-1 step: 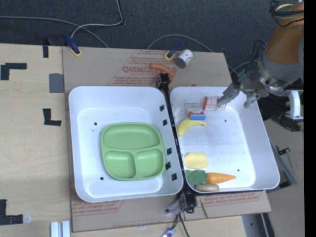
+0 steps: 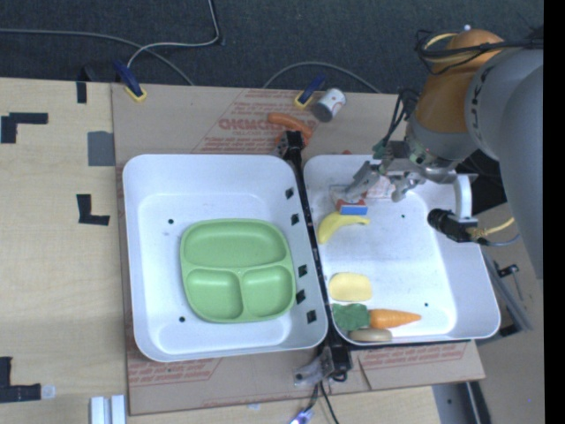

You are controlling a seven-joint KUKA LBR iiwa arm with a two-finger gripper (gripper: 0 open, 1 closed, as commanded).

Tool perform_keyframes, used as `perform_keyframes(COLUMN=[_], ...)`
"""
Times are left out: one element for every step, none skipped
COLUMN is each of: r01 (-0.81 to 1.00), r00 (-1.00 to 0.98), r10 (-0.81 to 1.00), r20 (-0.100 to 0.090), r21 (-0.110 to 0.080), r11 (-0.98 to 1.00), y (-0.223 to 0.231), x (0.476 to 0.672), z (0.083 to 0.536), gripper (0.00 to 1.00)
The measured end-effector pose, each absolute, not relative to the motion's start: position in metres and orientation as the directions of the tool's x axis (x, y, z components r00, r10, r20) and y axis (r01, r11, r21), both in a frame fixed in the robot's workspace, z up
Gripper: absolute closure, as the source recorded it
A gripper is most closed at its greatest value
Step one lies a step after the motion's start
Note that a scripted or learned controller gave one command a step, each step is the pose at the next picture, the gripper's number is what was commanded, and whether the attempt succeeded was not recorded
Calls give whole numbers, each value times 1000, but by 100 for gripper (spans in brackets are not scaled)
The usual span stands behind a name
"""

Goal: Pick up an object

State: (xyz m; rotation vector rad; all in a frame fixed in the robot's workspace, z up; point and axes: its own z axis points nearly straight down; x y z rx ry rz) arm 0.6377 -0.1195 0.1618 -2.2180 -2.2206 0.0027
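Two shallow white bins side by side on a cardboard-covered bench. In the left bin [image 2: 141,237], a green divided plate [image 2: 237,268] lying flat near the centre, one long section at 12 o'clock, two smaller ones at 6. Just past the divider, in the right bin [image 2: 459,299], a yellow banana [image 2: 339,226] lying curved at about 10 o'clock from that bin's middle, with a small blue and red block [image 2: 353,208] touching its upper end. Toward 7 o'clock in the same bin, a pale yellow lemon-like piece [image 2: 350,285]; below it a green leafy toy [image 2: 350,315], a beige piece [image 2: 371,335] at the lower edge, and an orange carrot [image 2: 395,319] pointing toward 3 o'clock. Gripper [image 2: 381,184] poised over the upper part of the right bin, at 12 o'clock from its middle, fingers spread a modest way apart, nothing visible between them; blue and red block just beside the nearer fingertip, toward 8 o'clock from it. Grey arm [image 2: 503,104] with orange band reaching in from 3 o'clock. Beyond the bins at 12 o'clock, blue and yellow clamps [image 2: 310,94] on the cardboard edge.
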Motion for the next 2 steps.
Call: perform_keyframes(r01=[1000,1000], r00=[-2,-3], r10=[1000,1000], r20=[-1,-2], r21=[1,1], r11=[2,3], y=[-96,-96], x=[653,653], z=[86,95], gripper=[0,100])
